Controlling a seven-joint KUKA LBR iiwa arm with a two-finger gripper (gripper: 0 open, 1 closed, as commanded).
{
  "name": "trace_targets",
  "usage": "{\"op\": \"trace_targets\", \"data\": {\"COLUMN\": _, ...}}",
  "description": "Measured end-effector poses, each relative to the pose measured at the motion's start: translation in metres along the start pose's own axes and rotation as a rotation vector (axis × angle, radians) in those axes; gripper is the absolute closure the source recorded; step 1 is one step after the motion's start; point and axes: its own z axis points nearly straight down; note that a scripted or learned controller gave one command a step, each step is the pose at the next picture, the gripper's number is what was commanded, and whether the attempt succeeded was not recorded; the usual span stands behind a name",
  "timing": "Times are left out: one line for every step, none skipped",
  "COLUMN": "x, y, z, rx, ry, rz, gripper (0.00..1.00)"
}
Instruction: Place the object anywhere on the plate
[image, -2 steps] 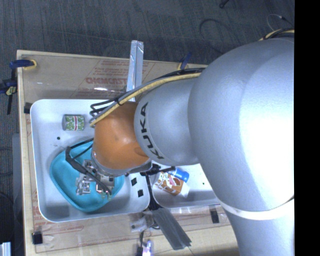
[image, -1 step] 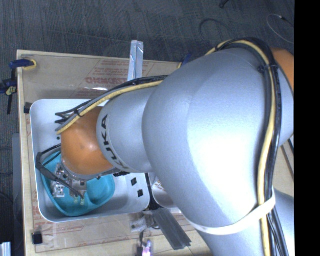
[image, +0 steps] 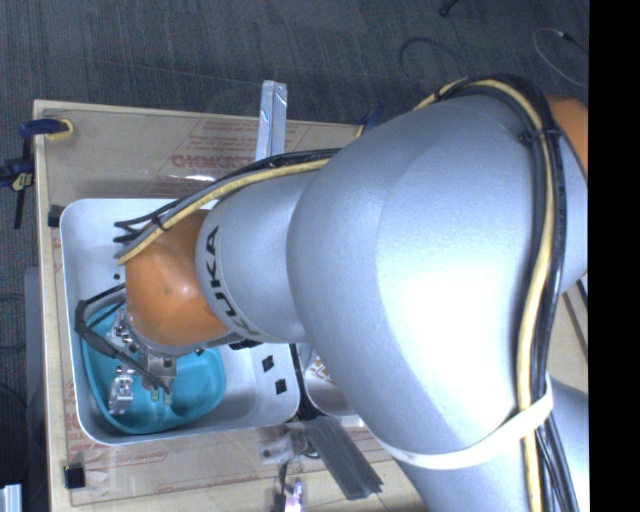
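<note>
A teal plate (image: 205, 388) lies in the near part of the left white bin (image: 75, 260). My gripper (image: 138, 392) hangs right over the plate's left half, below the orange wrist band (image: 165, 285). The metal gripper parts and dark cables hide what lies beneath them, so I cannot make out any object on the plate or in the gripper. The large grey arm (image: 430, 290) covers most of the right bin and the far part of the left one.
The left bin's white walls ring the plate closely on the left and near sides. A metal bracket (image: 272, 120) stands at the bench's far edge. Blue clamps (image: 40, 128) grip the bench's far left corner.
</note>
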Motion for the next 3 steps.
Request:
{"op": "trace_targets", "data": {"x": 0.0021, "y": 0.0026, "z": -0.0087, "rx": -0.002, "ry": 0.005, "rz": -0.007, "gripper": 1.00}}
{"op": "trace_targets", "data": {"x": 0.0007, "y": 0.0015, "z": -0.0092, "rx": -0.001, "ry": 0.002, "rz": -0.005, "gripper": 0.00}}
{"op": "trace_targets", "data": {"x": 0.0006, "y": 0.0106, "z": -0.0013, "rx": 0.015, "ry": 0.004, "rz": 0.281, "gripper": 0.00}}
